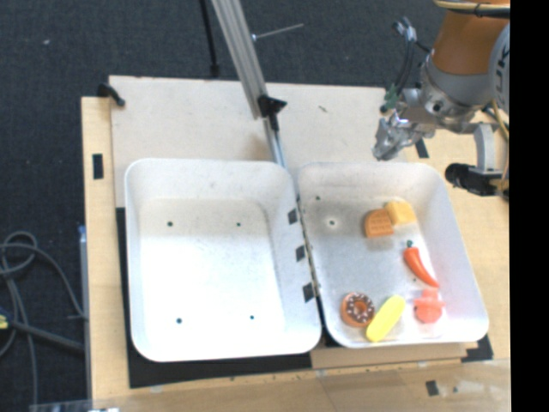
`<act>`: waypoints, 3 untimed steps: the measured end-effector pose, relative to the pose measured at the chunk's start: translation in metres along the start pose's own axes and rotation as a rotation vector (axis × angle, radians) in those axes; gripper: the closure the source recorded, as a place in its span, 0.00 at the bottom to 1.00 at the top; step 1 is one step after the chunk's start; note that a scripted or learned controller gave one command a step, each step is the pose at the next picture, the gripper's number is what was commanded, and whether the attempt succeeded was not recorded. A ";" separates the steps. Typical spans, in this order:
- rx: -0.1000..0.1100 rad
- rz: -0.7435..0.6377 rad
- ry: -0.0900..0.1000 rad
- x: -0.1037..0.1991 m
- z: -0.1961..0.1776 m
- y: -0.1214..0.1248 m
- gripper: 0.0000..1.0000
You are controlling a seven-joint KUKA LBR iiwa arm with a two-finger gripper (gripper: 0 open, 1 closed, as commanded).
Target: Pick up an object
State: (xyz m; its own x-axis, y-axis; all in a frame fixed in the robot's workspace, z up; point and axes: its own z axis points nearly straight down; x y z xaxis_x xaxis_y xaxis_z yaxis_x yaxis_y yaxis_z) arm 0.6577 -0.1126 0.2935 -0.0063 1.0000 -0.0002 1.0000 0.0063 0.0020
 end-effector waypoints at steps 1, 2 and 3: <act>0.002 0.001 0.001 0.038 0.007 -0.020 1.00; 0.004 0.001 0.000 0.073 0.024 -0.046 1.00; 0.002 0.000 0.001 0.113 0.024 -0.069 1.00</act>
State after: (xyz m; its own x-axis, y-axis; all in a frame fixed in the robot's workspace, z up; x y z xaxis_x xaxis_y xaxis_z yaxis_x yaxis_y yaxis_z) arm 0.5876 -0.0005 0.2697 -0.0058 1.0000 0.0010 1.0000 0.0058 0.0001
